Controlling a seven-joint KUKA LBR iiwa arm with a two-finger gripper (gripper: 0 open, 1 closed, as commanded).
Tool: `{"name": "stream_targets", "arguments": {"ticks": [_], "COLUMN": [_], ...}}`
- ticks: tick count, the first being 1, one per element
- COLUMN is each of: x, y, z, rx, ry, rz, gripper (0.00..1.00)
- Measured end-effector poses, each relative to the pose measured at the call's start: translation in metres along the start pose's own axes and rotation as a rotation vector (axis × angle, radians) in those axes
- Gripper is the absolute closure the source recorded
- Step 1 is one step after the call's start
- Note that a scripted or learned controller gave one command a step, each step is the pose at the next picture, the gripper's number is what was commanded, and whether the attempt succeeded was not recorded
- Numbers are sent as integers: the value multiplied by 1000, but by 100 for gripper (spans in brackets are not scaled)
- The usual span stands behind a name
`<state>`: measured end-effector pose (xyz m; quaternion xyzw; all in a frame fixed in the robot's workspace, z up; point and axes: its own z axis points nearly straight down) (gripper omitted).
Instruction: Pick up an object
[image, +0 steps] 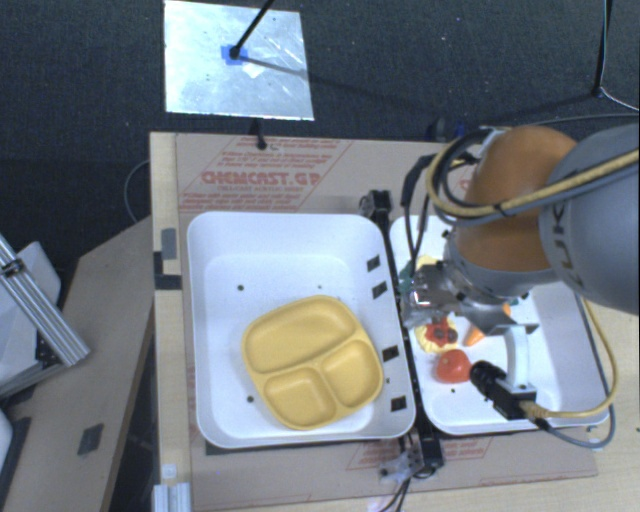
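Item: glossy yellow three-compartment tray (313, 360), rounded, is laid in left bin (230, 260). Gripper (445, 318): state cannot be told.

So the right bin (570, 400) has a small red tomato-looking piece (451, 367) sitting near its front-left area. Just at its 11 o'clock there's a yellow bit with red-orange on it (437, 335), partly tucked under the arm, can't tell what it is.
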<state>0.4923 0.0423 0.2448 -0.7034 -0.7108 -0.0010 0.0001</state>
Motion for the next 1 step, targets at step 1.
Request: {"name": "stream_targets", "arguments": {"ticks": [1], "x": [54], "y": [-1], "z": [-1], "rx": [0], "ry": [0], "rz": [0], "gripper": [100]}}
